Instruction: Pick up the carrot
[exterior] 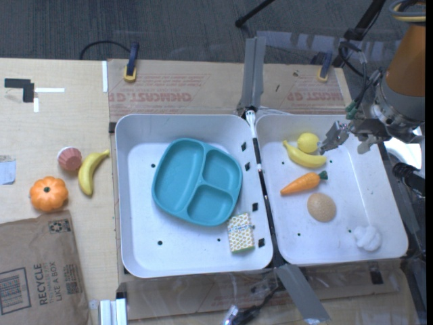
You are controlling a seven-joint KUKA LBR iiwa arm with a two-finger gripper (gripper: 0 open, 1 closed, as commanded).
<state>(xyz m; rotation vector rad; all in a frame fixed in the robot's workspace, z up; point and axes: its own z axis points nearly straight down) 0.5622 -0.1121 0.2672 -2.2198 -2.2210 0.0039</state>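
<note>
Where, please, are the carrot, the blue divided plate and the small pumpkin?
carrot (300,183), camera view, middle of its orange body.
blue divided plate (177,156), camera view, bare floor of its upper-left compartment.
small pumpkin (49,194), camera view, centre of its orange top.

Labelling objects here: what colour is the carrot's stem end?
Dark green, on the orange carrot; seen in the camera view.

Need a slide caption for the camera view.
Claw hovers near the banana in the right bin; carrot lies ungrasped below.

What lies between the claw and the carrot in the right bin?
In the camera view, the banana with the lemon lies between the claw and the carrot.
</note>
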